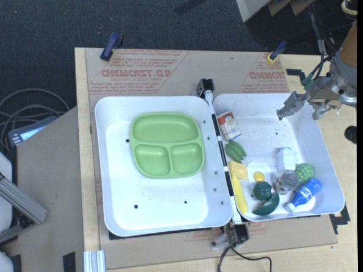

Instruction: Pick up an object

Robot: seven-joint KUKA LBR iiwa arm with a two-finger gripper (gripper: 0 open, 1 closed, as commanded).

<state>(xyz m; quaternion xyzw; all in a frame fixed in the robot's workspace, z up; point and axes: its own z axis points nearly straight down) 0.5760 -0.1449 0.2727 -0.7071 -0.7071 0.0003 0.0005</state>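
Claw (306, 103) spread wide, holding nothing, above right bin's (329, 152) far edge. Toys (289, 188) heaped well below, toward near corner. Tight clutter there: risks glancing off, closing on nothing.

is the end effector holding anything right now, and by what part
Nothing is held. The end effector hangs open above the right bin's far corner, with no object between its fingers.

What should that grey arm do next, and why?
Probably swing toward the near end of the right white bin and descend: the gripper hovers over its far end, while the toys, such as the blue bottle, are clustered nearer.
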